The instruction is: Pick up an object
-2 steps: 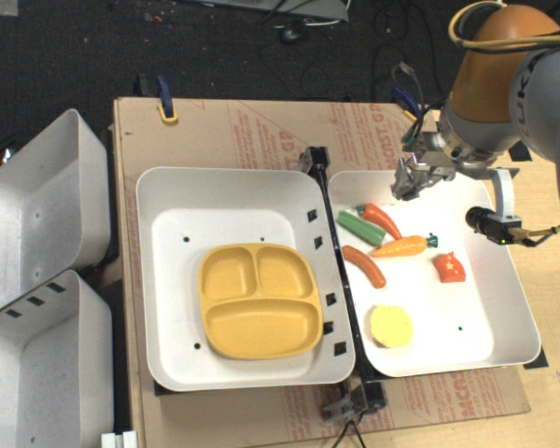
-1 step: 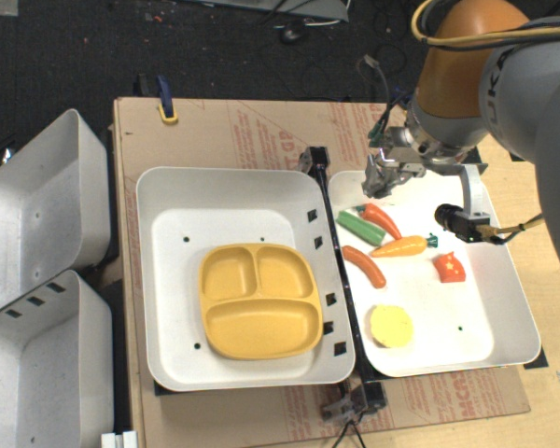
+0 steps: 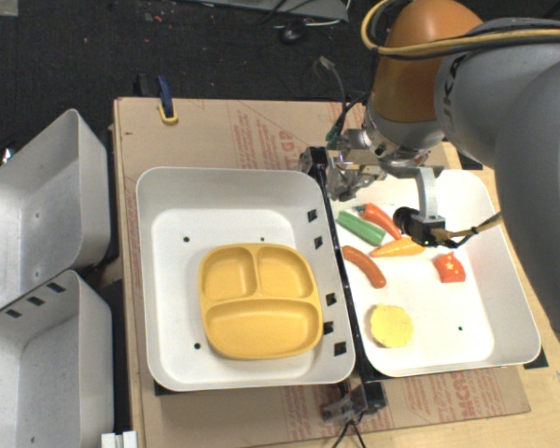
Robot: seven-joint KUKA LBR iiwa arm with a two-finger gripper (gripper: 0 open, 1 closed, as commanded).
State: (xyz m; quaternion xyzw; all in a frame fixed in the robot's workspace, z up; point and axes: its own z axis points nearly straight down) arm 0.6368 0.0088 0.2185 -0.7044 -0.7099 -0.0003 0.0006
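The right white bin (image 3: 504, 334) holds several toy foods. A green stick (image 3: 359, 225) and a red-orange carrot-like piece (image 3: 384, 220) lie side by side near its far left. Below them are an orange wedge (image 3: 399, 247), a brown-red sausage (image 3: 365, 266), a small red chunk (image 3: 450, 268) and a yellow disc (image 3: 391, 326). My gripper (image 3: 348, 177) hangs over the bin's far left corner, just above and left of the green stick. Nothing shows in its grasp.
The left white bin (image 3: 168, 250) holds a yellow divided plate (image 3: 259, 301). The wall between the two bins runs just left of my gripper. The grey arm with its orange band (image 3: 420, 45) covers the far right side. Two tilted white trays (image 3: 37, 250) stand at the left.
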